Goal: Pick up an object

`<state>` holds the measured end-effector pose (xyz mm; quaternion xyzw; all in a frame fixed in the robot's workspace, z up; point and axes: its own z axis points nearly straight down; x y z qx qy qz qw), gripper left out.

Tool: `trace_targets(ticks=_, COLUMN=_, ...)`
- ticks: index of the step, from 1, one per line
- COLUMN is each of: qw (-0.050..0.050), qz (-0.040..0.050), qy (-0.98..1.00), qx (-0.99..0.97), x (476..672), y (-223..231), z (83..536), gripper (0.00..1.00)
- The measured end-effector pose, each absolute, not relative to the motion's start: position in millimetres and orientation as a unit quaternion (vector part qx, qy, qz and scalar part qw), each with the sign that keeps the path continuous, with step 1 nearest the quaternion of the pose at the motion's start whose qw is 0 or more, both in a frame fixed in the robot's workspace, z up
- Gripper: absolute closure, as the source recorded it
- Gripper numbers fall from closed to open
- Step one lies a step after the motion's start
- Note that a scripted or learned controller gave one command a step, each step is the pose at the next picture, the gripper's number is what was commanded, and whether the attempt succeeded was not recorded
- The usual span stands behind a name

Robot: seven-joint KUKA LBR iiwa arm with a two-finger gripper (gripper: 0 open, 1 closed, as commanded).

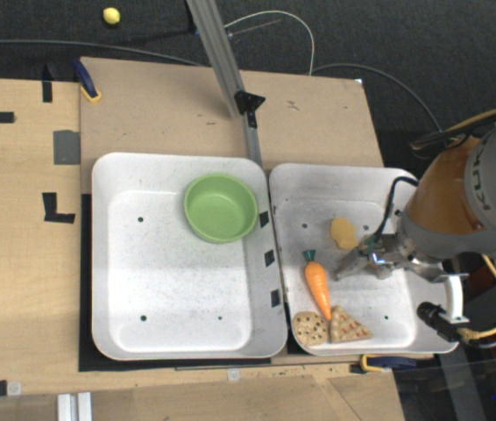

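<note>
Green bowl [221, 207] sits alone in the left bin [116, 261], while carrot [317, 288], cookie [308, 327], cracker wedge [348, 326] and yellowish lump [343, 231] lie in the right bin [388, 323], where the gripper [350, 266] hovers open, empty, so nothing's grabbed yet.

Green bowl [221, 207], orange carrot [318, 289]

Left bin [116, 261] floor open below green bowl [221, 207]; carrot [318, 289] crowds right bin [318, 182].
</note>
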<state>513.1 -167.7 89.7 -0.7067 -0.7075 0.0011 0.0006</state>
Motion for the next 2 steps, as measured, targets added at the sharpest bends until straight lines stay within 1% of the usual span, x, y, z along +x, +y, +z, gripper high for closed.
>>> trace_targets(ticks=1, qw=0.002, qz=0.001, qy=-0.708, qx=-0.706, x=512.9, y=-167, z=101, gripper=1.0)
trace_targets(ticks=2, qw=-0.001, qz=-0.0005, qy=-0.708, qx=-0.707, x=514.4, y=-164, z=143, gripper=1.0)
